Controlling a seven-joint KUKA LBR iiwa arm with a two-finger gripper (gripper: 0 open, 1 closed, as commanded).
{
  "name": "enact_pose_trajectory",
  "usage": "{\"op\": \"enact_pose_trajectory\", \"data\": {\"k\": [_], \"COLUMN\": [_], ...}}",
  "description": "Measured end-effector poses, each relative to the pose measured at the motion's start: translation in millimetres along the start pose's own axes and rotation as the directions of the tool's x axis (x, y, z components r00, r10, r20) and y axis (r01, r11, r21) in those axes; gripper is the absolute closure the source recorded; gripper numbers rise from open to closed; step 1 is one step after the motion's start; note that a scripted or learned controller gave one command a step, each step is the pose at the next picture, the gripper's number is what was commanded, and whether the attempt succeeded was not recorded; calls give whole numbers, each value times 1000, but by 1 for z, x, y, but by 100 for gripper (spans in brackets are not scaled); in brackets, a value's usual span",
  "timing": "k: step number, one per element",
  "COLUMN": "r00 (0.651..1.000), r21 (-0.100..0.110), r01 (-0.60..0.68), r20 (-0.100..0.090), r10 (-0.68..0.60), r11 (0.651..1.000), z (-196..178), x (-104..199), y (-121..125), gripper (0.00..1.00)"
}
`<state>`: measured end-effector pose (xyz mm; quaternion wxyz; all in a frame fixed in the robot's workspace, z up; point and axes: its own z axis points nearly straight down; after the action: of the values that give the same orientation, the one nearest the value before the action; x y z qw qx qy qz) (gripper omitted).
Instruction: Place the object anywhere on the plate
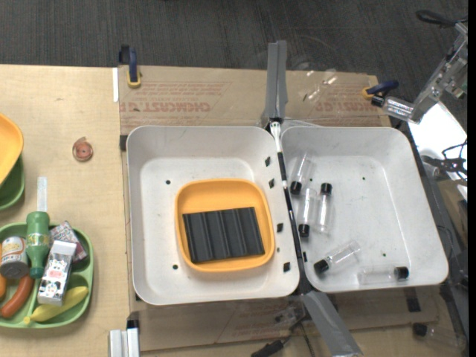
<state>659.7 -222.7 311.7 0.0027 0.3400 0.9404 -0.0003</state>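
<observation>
An orange plate (192,199) with rounded corners sits in the middle of the left bin (149,155). A dark grey ribbed rectangular pad (223,234) lies flat on the plate, covering most of its floor. Several clear vials with black caps lie in the right bin (387,169): one (300,174) by the divider, one (325,205) near the centre, one (337,257) at the lower left, and another (383,275) along the front wall. My gripper (399,108) hangs at the far right, above the back right corner of the right bin, well away from the plate and vials.
A wooden table on the left holds a green tray (74,303) of toy food and a yellow bowl (7,151). Blue clamps (131,64) pin the cardboard behind the bins. Cables and hardware crowd the right edge.
</observation>
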Motion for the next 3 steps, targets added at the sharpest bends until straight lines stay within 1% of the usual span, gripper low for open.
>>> {"op": "enact_pose_trajectory", "data": {"k": [1,2,3], "r00": [975,975,842], "r21": [-1,-1,-2], "r01": [222,222,540], "r20": [0,0,1], "r10": [-222,-222,-540], "r11": [975,975,842], "z": [-38,-38,-88], "x": [7,7,14], "y": [-6,-6,-11], "gripper": [100,0,0]}}
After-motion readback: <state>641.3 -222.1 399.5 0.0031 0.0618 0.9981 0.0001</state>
